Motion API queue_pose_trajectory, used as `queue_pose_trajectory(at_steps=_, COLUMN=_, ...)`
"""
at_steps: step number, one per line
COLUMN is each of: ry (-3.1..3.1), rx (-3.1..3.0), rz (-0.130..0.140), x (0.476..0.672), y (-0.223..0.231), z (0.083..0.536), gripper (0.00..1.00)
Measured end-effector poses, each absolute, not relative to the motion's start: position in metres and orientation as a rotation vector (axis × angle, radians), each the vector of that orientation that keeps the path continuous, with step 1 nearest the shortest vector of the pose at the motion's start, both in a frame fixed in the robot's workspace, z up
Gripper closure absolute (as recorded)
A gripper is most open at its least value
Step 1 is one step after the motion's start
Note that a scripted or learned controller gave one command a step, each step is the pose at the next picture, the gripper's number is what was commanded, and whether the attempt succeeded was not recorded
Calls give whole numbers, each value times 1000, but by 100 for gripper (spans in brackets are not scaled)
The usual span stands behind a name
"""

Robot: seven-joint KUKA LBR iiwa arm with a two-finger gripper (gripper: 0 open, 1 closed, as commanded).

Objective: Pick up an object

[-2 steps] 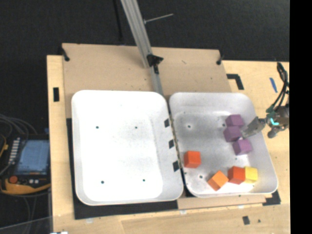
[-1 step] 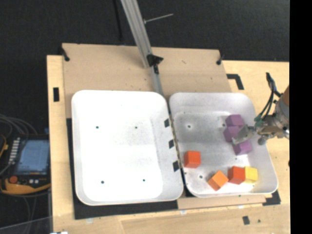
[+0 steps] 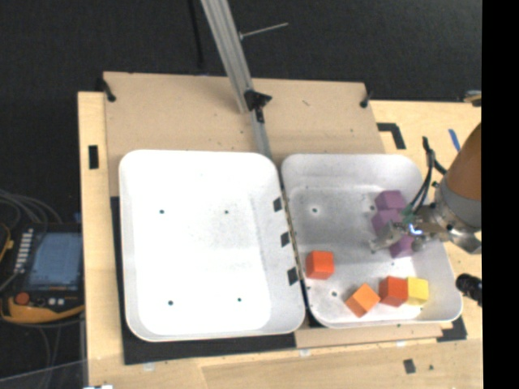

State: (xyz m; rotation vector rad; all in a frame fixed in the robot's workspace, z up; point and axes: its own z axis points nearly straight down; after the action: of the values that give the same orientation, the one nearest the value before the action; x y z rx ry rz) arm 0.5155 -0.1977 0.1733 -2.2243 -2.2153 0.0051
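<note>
The gripper [image 3: 403, 235] hung low over the right bin [image 3: 340, 177], among purple blocks [image 3: 390, 203] near that bin's right wall; whether it gripped one could not be told. Nearer the camera lay an orange cube [image 3: 321, 263], an orange block [image 3: 364, 298], a red cube [image 3: 394, 289] and a yellow cube [image 3: 418, 288]. The left bin [image 3: 203, 241] sat alongside.

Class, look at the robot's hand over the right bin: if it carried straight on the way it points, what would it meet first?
Most likely the purple blocks, lying directly against the hand; depth is hard to judge from this slanted view.
</note>
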Motion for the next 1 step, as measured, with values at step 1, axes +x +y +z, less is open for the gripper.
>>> queue_pose_trajectory(at_steps=1, ry=-2228, rx=-2223, rz=-14, x=522, y=-193, z=131, gripper=0)
